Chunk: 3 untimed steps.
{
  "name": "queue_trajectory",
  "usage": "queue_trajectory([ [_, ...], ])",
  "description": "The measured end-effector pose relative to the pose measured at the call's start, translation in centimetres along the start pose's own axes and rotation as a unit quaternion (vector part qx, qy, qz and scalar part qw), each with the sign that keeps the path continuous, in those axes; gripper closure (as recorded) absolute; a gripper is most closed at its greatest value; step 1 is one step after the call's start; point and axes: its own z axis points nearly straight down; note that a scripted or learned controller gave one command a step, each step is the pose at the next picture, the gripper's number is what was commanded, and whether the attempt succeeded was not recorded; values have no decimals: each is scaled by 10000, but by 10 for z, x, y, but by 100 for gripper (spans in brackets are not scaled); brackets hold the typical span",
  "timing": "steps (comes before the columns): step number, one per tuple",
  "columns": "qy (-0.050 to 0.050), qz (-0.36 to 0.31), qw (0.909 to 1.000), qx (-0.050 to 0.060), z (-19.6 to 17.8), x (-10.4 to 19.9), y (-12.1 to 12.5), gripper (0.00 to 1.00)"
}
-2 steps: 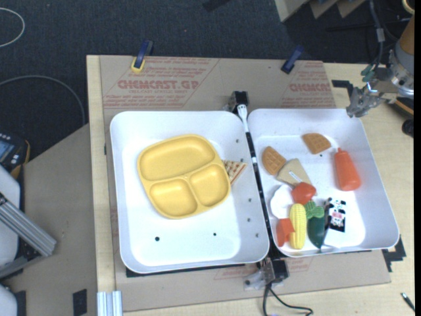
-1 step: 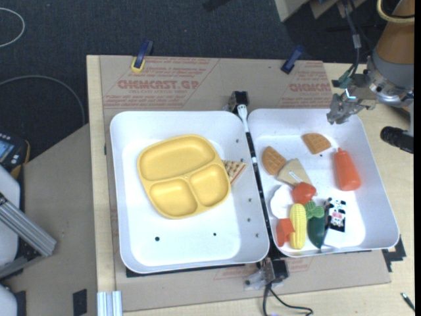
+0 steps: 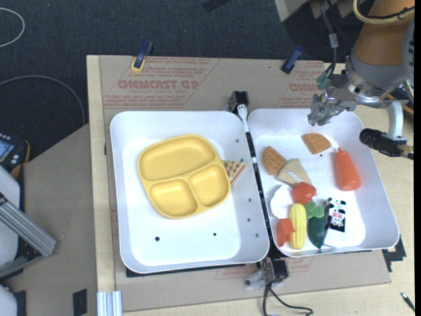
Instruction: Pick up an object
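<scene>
1. The gripper (image 3: 320, 116) hangs over the right bin's (image 3: 376, 203) far edge; whether it grips anything cannot be told.
2. Just below it lies a toast slice (image 3: 316, 142).
3. Farther below-right, an orange bottle (image 3: 346, 168).
4. Farthest, a yellow plate (image 3: 182, 174) in the left bin (image 3: 131, 236).

A brown board (image 3: 197, 78) printed with red lettering is lying under two white bins; two blue clamps, one (image 3: 141, 56) at its far left and another (image 3: 292, 59) further right, are gripping its far edge, dark carpet (image 3: 99, 12) is showing beyond, and a thin cable (image 3: 13, 25) is looping there
</scene>
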Motion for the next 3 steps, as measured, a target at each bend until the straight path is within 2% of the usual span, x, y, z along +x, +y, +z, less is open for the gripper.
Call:
queue_trajectory([
  [1,-1,0,10000,2,-9,52,-2,100],
  [2,-3,5,10000,16,1,97,-13,100],
  [3,1,-1,10000,20,12,156,-13,100],
])
